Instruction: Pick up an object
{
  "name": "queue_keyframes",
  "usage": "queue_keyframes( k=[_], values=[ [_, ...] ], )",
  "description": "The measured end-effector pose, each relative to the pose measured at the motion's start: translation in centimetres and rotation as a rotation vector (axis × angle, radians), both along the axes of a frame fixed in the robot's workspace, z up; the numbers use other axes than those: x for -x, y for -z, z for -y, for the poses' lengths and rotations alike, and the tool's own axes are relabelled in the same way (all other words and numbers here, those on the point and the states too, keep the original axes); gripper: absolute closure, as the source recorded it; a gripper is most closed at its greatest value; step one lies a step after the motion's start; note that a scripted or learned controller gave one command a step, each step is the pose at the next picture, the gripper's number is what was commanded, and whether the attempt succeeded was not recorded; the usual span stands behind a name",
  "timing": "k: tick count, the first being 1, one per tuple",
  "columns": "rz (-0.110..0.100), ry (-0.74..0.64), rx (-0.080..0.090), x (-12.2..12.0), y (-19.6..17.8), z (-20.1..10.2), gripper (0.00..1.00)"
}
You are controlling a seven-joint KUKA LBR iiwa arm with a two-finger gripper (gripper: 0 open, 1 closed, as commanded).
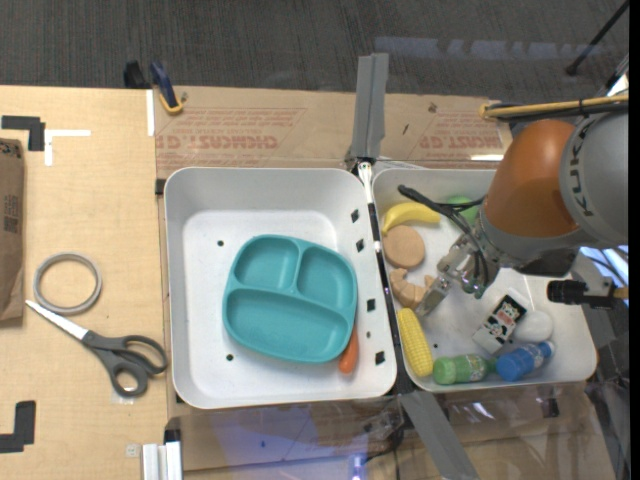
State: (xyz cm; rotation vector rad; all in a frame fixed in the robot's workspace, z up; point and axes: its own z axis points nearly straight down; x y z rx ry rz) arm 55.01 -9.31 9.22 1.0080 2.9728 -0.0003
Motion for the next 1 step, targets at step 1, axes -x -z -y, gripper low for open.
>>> queue_keyframes(
  k=[1],
  values=[
    [-0.014, -0.009, -0.001, -8.90, 0.09, 0.89, 0.00]
  ],
)
